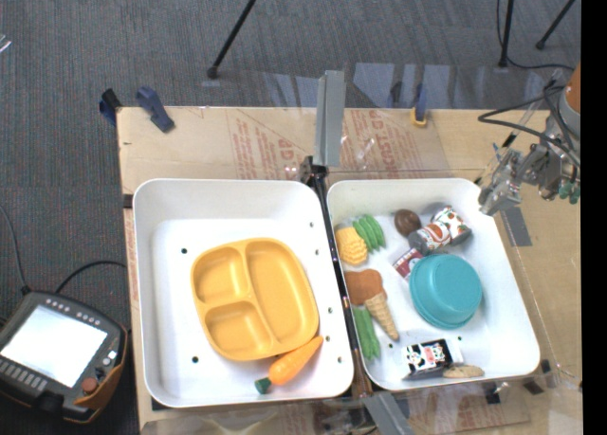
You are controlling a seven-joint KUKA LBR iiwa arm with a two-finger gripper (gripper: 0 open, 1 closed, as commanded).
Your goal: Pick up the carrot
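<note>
The carrot [295,363] lay in the left bin [161,206], near its front edge. It rested just beside the lower right corner of the yellow divided plate [253,298], perhaps touching its rim, with the green end pointing to the front and the orange body slanting up to the right. Nothing was holding it.

The pincer [500,191] was well apart from the carrot. It hung above the far right corner of the right bin [524,329], at the rim, on the other side of the bench [237,139] from the target. Whether it was open or closed I cannot tell, because it was small and turned partly away. No object was seen in it.

In my judgement the task was at its very beginning. No step of the picking was done yet. The arm would need to cross over the right bin with its teal bowl [446,290] and toy foods, come above the carrot, descend, close and lift.
</note>
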